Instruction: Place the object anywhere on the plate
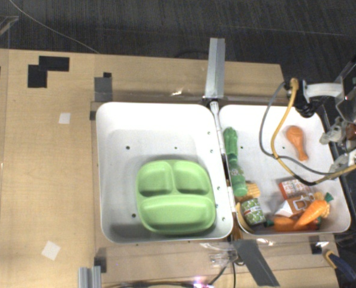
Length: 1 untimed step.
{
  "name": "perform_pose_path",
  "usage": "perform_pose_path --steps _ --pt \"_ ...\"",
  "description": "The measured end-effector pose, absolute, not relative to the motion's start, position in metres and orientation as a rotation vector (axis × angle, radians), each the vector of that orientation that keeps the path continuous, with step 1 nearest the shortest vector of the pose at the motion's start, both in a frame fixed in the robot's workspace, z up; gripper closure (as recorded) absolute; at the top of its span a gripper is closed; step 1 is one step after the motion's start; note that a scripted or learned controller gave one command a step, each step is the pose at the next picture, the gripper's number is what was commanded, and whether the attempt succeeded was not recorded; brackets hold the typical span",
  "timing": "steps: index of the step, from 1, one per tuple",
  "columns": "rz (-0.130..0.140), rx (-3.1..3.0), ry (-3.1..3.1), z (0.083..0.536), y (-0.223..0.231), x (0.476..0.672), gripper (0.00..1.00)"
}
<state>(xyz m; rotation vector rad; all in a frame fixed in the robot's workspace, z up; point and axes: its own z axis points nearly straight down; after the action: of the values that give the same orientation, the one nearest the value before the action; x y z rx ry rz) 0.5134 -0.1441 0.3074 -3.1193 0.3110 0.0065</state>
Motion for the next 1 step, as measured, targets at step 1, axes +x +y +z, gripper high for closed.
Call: perform_pose_path --steps 1 --pt "0.009 -3.114 0.352 0.1975 -0.1029 0.5418 0.0"
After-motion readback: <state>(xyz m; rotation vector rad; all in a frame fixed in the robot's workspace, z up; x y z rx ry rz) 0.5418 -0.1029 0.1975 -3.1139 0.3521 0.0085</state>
